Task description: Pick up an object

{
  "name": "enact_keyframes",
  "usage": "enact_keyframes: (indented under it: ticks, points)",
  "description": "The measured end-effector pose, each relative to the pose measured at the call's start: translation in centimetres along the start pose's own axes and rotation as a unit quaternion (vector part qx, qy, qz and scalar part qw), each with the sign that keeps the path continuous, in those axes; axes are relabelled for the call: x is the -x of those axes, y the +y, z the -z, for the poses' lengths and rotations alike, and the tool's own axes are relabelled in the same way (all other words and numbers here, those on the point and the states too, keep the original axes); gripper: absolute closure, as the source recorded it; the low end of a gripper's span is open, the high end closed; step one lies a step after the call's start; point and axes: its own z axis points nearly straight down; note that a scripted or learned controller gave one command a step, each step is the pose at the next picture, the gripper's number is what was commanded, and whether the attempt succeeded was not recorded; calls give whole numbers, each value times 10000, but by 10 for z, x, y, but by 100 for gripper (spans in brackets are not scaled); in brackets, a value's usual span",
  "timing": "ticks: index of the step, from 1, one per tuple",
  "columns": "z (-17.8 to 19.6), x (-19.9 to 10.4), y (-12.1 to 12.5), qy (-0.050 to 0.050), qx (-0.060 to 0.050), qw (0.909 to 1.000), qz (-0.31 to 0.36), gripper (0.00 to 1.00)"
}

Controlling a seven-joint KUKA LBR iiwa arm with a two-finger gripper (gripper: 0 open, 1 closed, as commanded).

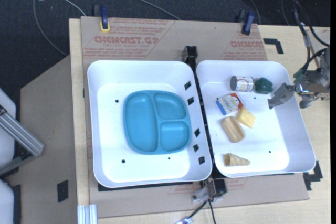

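Just left of the gripper [278,96] lies the green object [263,84].

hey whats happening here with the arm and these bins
A robot arm reaches in from the right, its gripper over the right bin near that bin's right edge, with nothing visibly held. That bin holds several small items: a can, a green object, a blue and red packet and some tan and yellow pieces. The left bin holds a blue divided plate.
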Motion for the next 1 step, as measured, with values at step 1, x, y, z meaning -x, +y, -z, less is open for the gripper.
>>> enact_keyframes:
  ticks: [1]
  points:
    - [-57, -2, 9, 8, -25, 10000, -2, 0]
